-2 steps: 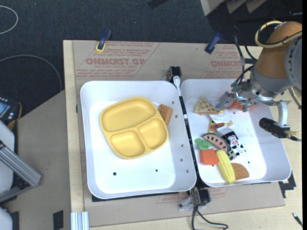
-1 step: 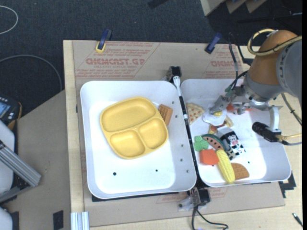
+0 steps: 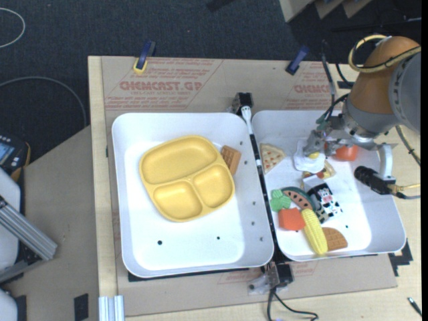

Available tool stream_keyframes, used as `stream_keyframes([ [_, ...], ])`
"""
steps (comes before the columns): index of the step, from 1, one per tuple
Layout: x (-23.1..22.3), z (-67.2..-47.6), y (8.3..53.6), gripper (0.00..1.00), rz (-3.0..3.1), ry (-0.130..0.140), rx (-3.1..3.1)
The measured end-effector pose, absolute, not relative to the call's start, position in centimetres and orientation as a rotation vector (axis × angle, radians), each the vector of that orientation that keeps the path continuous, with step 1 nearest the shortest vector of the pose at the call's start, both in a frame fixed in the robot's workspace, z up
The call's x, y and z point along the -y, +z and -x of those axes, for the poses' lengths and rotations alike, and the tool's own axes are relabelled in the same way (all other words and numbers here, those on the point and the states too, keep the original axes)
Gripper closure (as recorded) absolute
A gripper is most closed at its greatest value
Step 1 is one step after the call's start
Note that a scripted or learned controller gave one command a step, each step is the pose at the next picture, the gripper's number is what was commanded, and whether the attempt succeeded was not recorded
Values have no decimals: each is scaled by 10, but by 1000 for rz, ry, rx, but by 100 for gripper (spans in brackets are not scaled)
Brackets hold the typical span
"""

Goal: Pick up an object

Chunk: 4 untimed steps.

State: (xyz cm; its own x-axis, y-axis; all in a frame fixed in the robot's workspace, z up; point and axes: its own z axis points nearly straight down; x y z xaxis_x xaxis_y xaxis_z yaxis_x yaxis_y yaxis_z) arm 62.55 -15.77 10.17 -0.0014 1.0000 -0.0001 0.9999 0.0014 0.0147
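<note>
Gripper (image 3: 315, 147) work is centred over the right bin (image 3: 388, 212), near that bin's far end, with the grey arm and its orange band (image 3: 374, 79) slanting in from the bin's right side. Whether the tool is apart or together I cannot tell; its tip is a blur of metal just above a white-and-yellow fried-egg toy (image 3: 309, 160), and nothing can be seen clamped in it.

The fried-egg toy looks like the likeliest target, since the tip sits almost on it. An orange-red piece (image 3: 346, 153) lies just right of the fried-egg toy, and a pizza slice (image 3: 271, 157) lies to its left by the wall between the bins. Toward the near end of the right bin from the fried-egg toy are a watermelon slice (image 3: 286, 196), a black-and-white cow figure (image 3: 326, 202), a corn cob (image 3: 313, 230) and a brown bread-like piece (image 3: 334, 239), crowded closely together, so a grasp there would likely catch neighbours.

Left of the right bin, the left bin (image 3: 134, 233) holds a yellow divided plate (image 3: 186, 176) with a waffle piece (image 3: 231, 158) at its edge.
</note>
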Motion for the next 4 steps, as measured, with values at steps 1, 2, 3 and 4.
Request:
stream_keyframes([
  [1,168,-627,157,100,-2217,4,-2217],
  [2,164,-630,201,100,-2216,5,-2219],
  [3,164,-631,227,100,-2217,4,-2219],
  [4,116,-645,235,100,-2214,5,-2225],
])
